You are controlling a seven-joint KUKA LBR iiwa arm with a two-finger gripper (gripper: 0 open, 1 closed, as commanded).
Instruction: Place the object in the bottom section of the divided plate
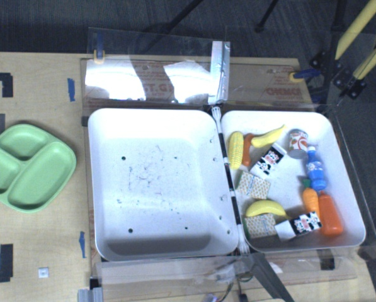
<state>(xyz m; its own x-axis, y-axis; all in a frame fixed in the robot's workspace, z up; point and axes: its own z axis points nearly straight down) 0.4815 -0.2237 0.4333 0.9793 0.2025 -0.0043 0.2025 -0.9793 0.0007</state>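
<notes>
**Candidates in the right bin, plate well to the left across the other bin**

Found the divided plate [29, 167], green, lying on the worktop [36, 99] left of both bins. Judged its bottom section [41, 176] to be the large compartment on the near, lower side, with the long axis running from lower left to upper right. Noted nothing lying in that compartment.

Could not fix which item counted as the object, since the task named none. Located all candidates in the right bin [287, 190]:
- corn cob [235, 150], standing lengthwise against the bin's left wall
- yellow banana [267, 136], near the far edge
- second banana [265, 207], lower down
- cow-patterned carton [267, 161], between the two bananas
- blue bottle [314, 168] and orange bottle [327, 214], along the right side
- similar patterned box [304, 224], touching the orange bottle's base

Recorded the left bin [153, 181] between these items and the plate.

Could not tell the state of the hand, either its opening or any load.

Assessed the governing relation as follows: pick-up point on the right, on the side of the arm's entry; set-down point well apart to the left, beyond the whole width of the left bin. Expected a carry leftward over that bin, ending with a descent onto the plate's near compartment and clear of the ridge dividing it from the two smaller sections. Rated the task as not yet begun.
</notes>
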